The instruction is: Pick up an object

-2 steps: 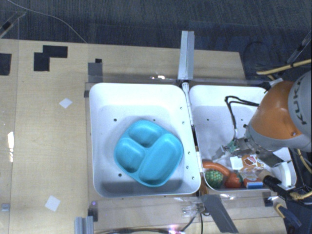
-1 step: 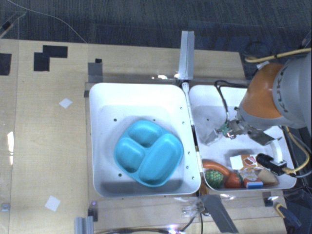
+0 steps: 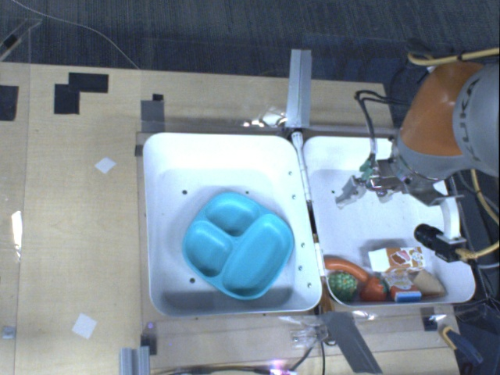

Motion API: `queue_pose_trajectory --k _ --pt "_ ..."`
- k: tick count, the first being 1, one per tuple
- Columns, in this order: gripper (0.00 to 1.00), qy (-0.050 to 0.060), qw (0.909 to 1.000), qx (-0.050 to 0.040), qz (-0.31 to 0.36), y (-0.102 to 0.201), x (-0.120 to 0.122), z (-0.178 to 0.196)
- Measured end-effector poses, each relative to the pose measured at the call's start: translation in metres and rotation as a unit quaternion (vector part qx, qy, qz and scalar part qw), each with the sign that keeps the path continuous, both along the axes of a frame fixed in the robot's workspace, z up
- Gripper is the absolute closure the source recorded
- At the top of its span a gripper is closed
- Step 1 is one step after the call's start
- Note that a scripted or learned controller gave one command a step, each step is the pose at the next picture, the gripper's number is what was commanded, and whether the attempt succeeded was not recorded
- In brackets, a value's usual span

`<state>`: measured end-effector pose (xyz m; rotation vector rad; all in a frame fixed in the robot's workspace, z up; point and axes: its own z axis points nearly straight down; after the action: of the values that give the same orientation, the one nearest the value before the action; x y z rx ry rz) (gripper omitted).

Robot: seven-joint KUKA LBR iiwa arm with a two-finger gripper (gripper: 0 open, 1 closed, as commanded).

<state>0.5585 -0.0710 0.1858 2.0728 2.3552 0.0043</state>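
My claw (image 3: 353,191): upper part of the right bin (image 3: 344,233), above bare floor; finger spread cannot be judged.
Objects to pick: lower right corner of right bin; green ball (image 3: 343,286), orange-red piece (image 3: 349,267), printed carton (image 3: 406,258), brown wedge (image 3: 428,283).
Left bin (image 3: 164,209): blue divided plate (image 3: 237,244), centre.
Obstruction: divider wall (image 3: 307,201) between bins, left of my claw.

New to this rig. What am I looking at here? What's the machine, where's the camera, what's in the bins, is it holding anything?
One camera, fixed above the bench, looks down at a slant. The grey and orange machine on the right is a robot arm; its two-finger hand hangs over the right bin, with nothing visible between its fingers. The left bin holds a blue divided plate. In the right bin's near corner lies a pile of small items: something green and round, orange and red pieces, and small printed packets. The job is picking up one object, not yet done.
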Motion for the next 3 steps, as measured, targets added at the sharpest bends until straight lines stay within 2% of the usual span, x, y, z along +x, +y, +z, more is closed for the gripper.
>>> queue_pose_trajectory --k 1,2,3 --pt "0.00 0.002 0.9997 0.0002 0.024 -0.046 -0.071 -0.061" --pt "0.00 -0.003 0.9978 -0.0011 0.066 -0.104 -0.068 -0.097" --pt "0.00 -0.005 0.9915 -0.0002 -0.130 -0.065 -0.068 -0.097"
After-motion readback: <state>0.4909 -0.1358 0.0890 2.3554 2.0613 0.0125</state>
